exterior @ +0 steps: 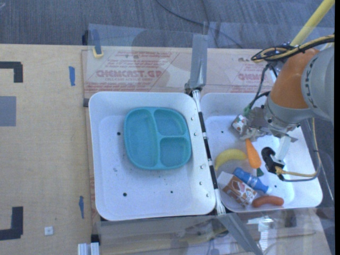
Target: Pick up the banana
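Banana [231, 157] lies flat on the floor of the right-hand bin [308, 190], near the gripper [255, 133]. It sits lower in the view than the gripper and toward the divider between the bins, and it is not held. It is yellow, smooth and curved. Its end nearest the gripper meets an orange carrot [253, 153]; whether they touch or overlap cannot be told.

The carrot is tapered and lies just below the gripper in the view, between it and the banana. Whether the gripper is released or clenched cannot be told, as the wrist and cabling hide its tip. The grey arm [319, 84] is cut off at the view's right edge.

Further from the gripper, toward the bin's near wall, a blue tube-shaped item [251, 178] lies partly over a glossy brown packet [239, 191]. A red sausage-shaped piece [268, 201] lies beside them. A small white and red object [239, 124] sits just beside the gripper on the divider side and is too small to identify.

Well apart from the gripper, in the left-hand bin [106, 195], rests a teal plate [157, 137]. It is rounded, matte and has three compartments.
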